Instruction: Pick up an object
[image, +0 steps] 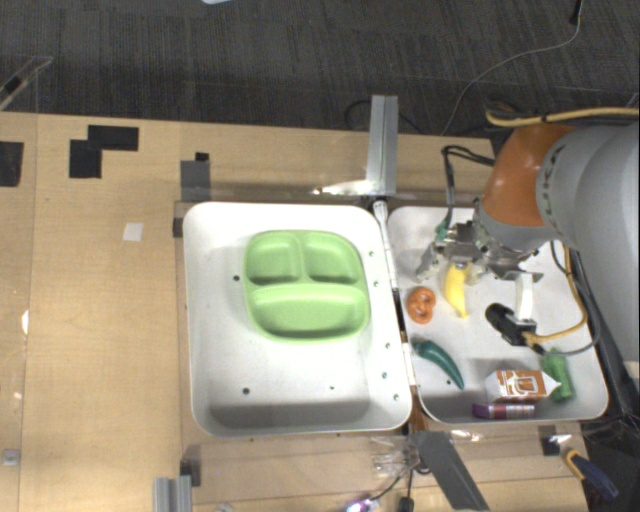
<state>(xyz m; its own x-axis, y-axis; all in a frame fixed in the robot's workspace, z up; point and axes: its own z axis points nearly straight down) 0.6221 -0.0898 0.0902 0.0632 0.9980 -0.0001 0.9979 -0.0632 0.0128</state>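
Note:
My gripper (457, 258) is low in the right bin (400, 235), near its far left part, and stands open. Right under it lies a yellow banana (456, 291), whose far end reaches up between the fingers while the rest points toward the front. An orange round toy (421, 304) rests just left of the banana. A green pepper (438, 361) lies nearer the front. The arm hides the bin's far right part.
At the right bin's front sit an orange box (520, 382), a purple marker (505, 408) and a green piece (558, 378). A white stick (525, 297) lies to the right of the banana. The left bin (215, 380) holds a green divided plate (304, 283).

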